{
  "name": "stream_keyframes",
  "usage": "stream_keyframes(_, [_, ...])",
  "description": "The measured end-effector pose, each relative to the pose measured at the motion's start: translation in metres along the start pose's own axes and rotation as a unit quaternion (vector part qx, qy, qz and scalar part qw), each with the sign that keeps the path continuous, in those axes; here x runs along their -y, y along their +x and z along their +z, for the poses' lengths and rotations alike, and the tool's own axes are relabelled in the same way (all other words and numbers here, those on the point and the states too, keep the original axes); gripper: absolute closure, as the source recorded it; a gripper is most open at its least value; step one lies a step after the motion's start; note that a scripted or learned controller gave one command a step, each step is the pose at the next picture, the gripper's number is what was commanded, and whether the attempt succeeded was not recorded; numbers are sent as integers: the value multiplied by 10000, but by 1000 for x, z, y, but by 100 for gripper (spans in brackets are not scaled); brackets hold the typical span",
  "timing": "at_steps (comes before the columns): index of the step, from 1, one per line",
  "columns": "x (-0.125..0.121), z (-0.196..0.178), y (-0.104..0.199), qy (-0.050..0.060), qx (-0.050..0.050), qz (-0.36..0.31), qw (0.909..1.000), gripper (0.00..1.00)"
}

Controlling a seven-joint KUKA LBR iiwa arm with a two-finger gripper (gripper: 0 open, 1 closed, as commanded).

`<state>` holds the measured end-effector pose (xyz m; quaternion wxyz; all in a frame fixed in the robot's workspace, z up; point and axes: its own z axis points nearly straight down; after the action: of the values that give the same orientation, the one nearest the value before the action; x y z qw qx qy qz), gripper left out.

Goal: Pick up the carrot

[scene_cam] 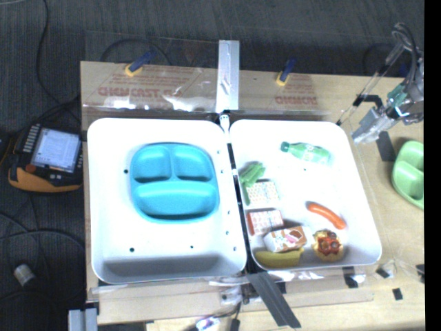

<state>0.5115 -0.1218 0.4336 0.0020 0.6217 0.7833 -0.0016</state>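
Observation:
The carrot (325, 214), a small orange stick, lies flat in the right bin (344, 178), right of its middle and slanting down to the right. My gripper (366, 125) hangs at the bin's far right corner, just outside the rim. It is well away from the carrot, up and to the right of it. Nothing shows in its grasp.
Sharing the right bin are a green bottle (305, 152), a green pea pod (251, 173), two small boxes (263, 193), a carton (284, 238), a banana (278, 257) and a brown pastry (328, 245). A blue sectioned plate (174, 181) lies in the left bin (110, 205). A green object (411, 171) stands on the bench at right.

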Motion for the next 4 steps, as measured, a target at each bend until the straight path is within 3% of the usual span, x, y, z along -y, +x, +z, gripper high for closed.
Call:
stream_keyframes(1, [-59,1,-17,2,-2,-576,9983,100])
stream_keyframes(2, [-106,1,-63,4,-2,-318,9995,100])
stream_keyframes(3, [-156,1,-26,-5,-3,-1145,9934,100])
stream_keyframes(4, [-165,0,13,-4,-5,-1629,9866,100])
